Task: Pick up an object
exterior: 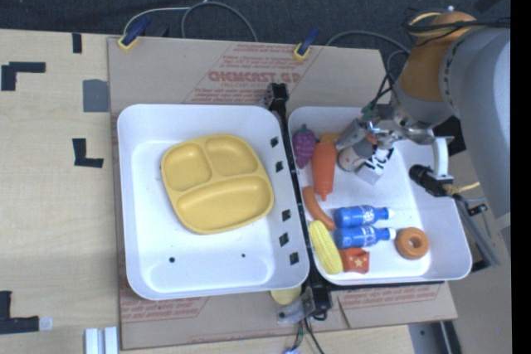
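While the arm [465, 70] reaches in from the right, its hand [371, 147] sits low over the upper part of the right bin [440, 220], and whether it is spread or closed cannot be told at this slant. Nothing can be seen gripped in it. A small black-and-white object [375, 164] lies directly beneath the hand, apparently touching or nearly so; contact cannot be confirmed.

The objects available for picking lie to the hand's left and below it. An orange carrot [323, 167] lies upright along the bin's left side, just beside the hand, with a purple grape cluster [304, 145] at its upper left. Below the carrot are a small orange sausage-shaped piece [314, 203], a yellow corn cob [325, 244] and two blue bottles [362, 226] lying side by side. A red item [358, 261] sits under the lower bottle. A brown doughnut [412, 243] rests apart, near the bin's lower right.

The left bin [141, 203] holds a yellow divided plate [217, 182], well apart from the hand. Both bins rest on a cardboard sheet [199, 70] on the bench [50, 195].
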Robot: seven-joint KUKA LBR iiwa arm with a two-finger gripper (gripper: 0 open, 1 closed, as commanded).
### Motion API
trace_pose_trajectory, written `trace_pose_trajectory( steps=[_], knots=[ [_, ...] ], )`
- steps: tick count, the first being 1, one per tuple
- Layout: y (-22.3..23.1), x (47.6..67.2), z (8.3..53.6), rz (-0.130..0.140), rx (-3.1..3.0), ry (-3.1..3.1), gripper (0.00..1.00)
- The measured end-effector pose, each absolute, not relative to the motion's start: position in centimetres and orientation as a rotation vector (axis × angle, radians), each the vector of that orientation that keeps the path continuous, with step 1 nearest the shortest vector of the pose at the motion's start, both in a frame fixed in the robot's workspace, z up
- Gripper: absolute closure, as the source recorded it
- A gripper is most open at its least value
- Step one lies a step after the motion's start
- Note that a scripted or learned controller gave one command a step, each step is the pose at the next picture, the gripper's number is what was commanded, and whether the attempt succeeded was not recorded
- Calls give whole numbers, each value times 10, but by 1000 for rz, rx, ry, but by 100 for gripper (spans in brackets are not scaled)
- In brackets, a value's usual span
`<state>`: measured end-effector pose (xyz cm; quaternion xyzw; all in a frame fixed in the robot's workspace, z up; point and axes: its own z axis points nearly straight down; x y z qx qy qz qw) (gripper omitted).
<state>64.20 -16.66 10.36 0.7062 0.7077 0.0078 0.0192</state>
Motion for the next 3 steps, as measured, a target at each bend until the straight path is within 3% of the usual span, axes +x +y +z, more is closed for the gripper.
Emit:
trace_pose_trajectory(
  steps=[1,2,3],
  knots=[
    [-166,643,103,23,2199,2196,0],
    [-122,665,84,-26,2223,2228,0],
    [-121,666,95,-19,2226,2226,100]
  ],
)
